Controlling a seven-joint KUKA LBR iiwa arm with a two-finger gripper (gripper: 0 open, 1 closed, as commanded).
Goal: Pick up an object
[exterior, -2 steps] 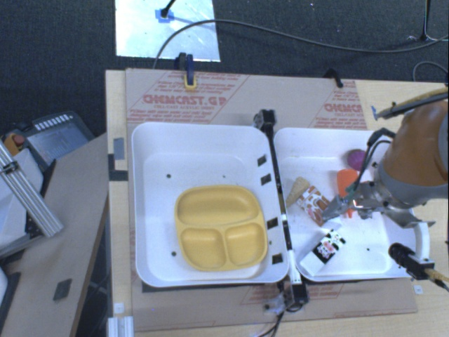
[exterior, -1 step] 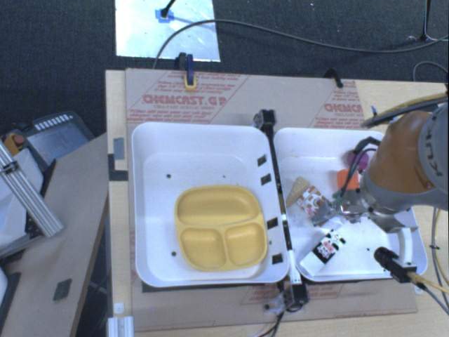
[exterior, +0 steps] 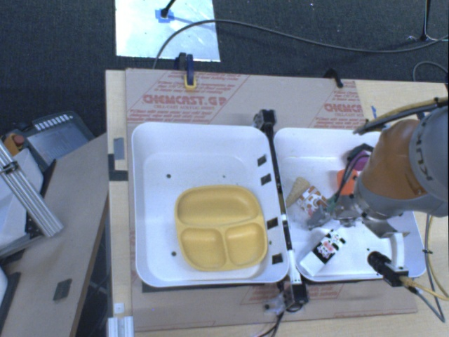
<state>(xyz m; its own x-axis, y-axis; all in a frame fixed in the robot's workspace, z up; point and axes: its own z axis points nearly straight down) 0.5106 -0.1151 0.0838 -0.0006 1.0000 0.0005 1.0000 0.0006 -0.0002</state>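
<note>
My gripper (exterior: 328,214) is low in the right bin (exterior: 309,146), near its middle, with the grey and orange arm reaching in from the right above it. Touching or just left of the gripper lies a small brown-and-white patterned packet (exterior: 309,201). A tan wedge (exterior: 299,186) sits against the packet's upper left. In front of the gripper, near the bin's front wall, lies a black and white box (exterior: 325,247). An orange item (exterior: 344,178) and a magenta one (exterior: 359,162) peek out from behind the arm. The view does not show anything held.
The left bin (exterior: 161,146) holds a yellow divided plate (exterior: 219,225) toward its front right. A black-clipped divider (exterior: 275,188) runs between the two bins. The arm hides the right bin's far right part.
</note>
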